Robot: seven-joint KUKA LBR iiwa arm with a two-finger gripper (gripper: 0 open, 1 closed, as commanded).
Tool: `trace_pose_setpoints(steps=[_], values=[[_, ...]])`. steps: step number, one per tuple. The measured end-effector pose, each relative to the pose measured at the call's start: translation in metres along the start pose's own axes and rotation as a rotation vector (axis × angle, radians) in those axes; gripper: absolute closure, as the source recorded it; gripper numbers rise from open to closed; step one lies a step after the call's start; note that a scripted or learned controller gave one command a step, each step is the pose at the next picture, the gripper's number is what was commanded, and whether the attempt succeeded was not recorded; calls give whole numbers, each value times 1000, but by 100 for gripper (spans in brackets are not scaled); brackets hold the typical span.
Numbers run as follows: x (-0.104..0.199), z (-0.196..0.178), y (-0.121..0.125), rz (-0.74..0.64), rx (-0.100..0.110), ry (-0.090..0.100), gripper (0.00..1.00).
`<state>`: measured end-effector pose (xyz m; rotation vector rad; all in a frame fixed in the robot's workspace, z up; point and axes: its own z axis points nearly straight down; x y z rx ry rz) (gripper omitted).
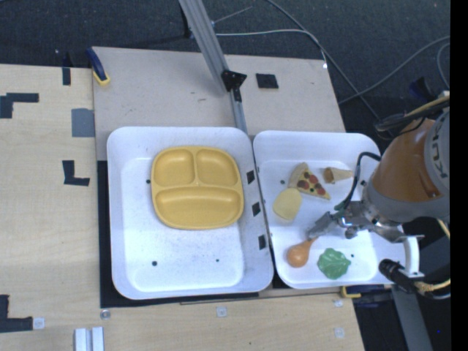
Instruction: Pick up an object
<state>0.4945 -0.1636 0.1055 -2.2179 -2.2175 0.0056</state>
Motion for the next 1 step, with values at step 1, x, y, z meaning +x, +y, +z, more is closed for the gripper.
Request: trace_pose_setpoints(steps=[1], values=[[1, -13, 1, -2, -2, 1, 100]])
